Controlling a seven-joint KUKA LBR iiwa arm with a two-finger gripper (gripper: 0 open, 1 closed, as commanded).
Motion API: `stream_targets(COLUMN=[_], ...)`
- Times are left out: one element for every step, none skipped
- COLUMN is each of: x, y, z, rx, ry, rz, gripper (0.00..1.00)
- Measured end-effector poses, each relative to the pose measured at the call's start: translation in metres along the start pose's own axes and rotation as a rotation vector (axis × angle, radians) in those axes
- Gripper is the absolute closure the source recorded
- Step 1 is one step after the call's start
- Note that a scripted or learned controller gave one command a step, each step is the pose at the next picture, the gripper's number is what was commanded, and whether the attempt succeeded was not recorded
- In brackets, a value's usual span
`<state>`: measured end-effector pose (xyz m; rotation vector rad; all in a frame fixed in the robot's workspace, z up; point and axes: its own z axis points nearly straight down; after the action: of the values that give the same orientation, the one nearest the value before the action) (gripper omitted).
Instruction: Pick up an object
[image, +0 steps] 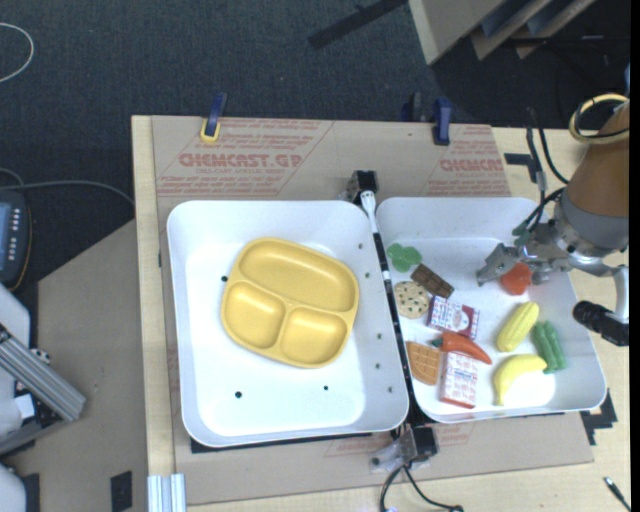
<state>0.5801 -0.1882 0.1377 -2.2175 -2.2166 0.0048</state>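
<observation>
1. The arm (600, 185) reaches in from the right edge, its orange band above the grey wrist, and bends down over the upper right part of the right bin (470, 215)
2. The gripper (512, 266) hangs low over that bin, its dark metal fingers (495, 268) pointing left and slightly down (they spread into a narrow fork, but whether they are parted or closed I cannot tell)
3. A small red-orange object (516, 280) lies just below the gripper, touching or nearly touching it; nothing is seen clearly clamped between the fingers
4. Near it in the same bin lie a yellow corn-like piece (518, 326), a green pod (548, 346) and a banana (520, 375) toward the lower right
5. Further left in that bin are a green leaf shape (404, 257), a brown bar (432, 281), a cookie (410, 298), a red-and-white packet (452, 318), a carrot (466, 346), a waffle (424, 362) and a second packet (460, 380)
6. The left bin (200, 330) holds a yellow divided plate (290, 302), lying flat, well apart from the gripper
7. Both bins sit side by side on the cardboard-covered tabletop (300, 150)
</observation>
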Motion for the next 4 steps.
stream_targets(x=[0.001, 0.000, -0.001, -0.002], y=[0.000, 0.001, 0.006, 0.008], z=[0.053, 0.039, -0.025, -0.089], rx=[-0.001, -0.008, -0.013, -0.014], ry=[0.000, -0.002, -0.005, -0.005], rz=[-0.001, 0.000, -0.001, -0.002], gripper=[0.00, 1.00, 1.00, 1.00])
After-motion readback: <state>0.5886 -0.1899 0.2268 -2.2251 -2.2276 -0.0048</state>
